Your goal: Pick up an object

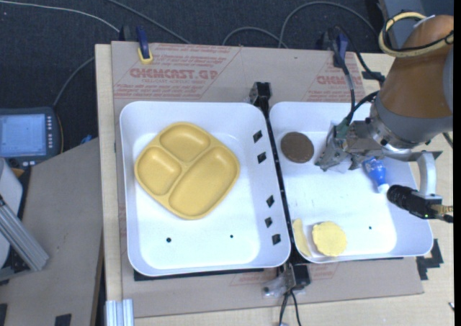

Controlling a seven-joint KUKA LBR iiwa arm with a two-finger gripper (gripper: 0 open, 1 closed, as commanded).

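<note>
In the right bin (360,206) a brown round disc (297,147) lies at the far left. A yellow round piece (329,238) rests against the near wall. A small blue object (375,173) lies at the right, partly under the arm. My gripper (333,157) hangs low over the right bin, between the brown disc and the blue object, just right of the disc. Nothing shows between its fingers.
The left bin (137,195) holds a yellow divided plate (187,170). A black divider with clips (270,173) runs between the bins. The arm's grey body (418,94) covers the right bin's far right corner. Cables lie behind the bench.
</note>
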